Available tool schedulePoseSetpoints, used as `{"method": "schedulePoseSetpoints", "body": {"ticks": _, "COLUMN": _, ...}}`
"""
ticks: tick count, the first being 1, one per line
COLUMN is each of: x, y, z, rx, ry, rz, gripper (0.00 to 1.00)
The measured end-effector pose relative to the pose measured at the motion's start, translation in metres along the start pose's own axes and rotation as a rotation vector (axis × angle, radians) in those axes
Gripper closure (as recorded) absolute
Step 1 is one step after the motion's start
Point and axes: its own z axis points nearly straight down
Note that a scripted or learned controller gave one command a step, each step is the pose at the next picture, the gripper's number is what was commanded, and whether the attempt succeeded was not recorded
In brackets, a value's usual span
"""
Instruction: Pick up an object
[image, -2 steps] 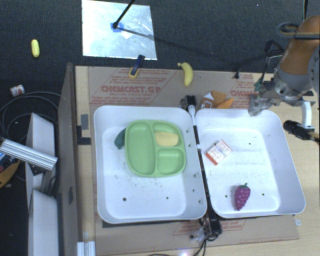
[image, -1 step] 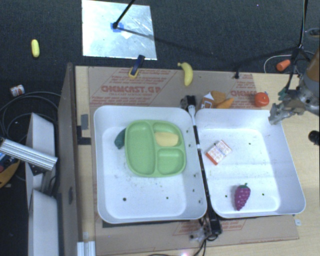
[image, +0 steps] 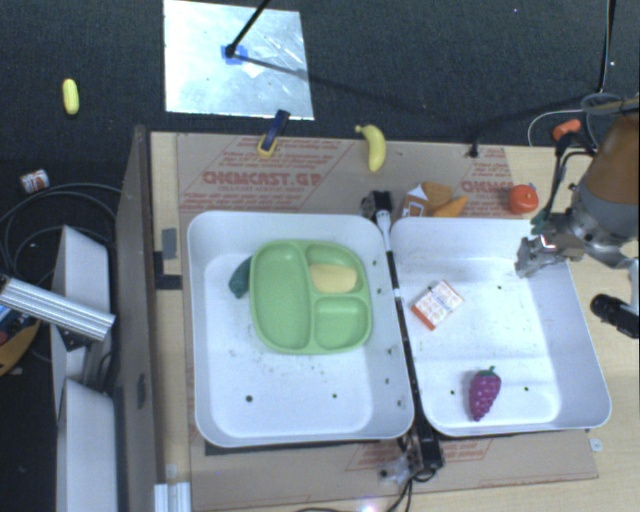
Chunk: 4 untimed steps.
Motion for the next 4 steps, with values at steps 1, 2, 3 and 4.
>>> {"method": "schedulePoseSetpoints", "body": {"ticks": 1, "x": -0.027, "y": -0.024, "z": -0.03, "rx": -0.005, "ry": -0.002, "rz": 0.001, "gripper": 1.0}}
{"method": "schedulePoseSetpoints", "body": {"ticks": 2, "x": -0.006, "y": 0.011, "z": -0.061, "rx": -0.009, "ry": -0.002, "rz": -0.007, "gripper": 1.0}}
{"method": "schedulePoseSetpoints", "body": {"ticks": 3, "x": -0.026, "y": 0.043, "z": -0.014, "rx": -0.003, "ry": -0.003, "rz": -0.004, "gripper": 1.0}}
{"method": "schedulePoseSetpoints", "body": {"ticks": 4, "x": -0.026, "y": 0.014, "z": 0.028, "rx": 0.001, "ry": 0.0, "rz": 0.0, "gripper": 1.0}}
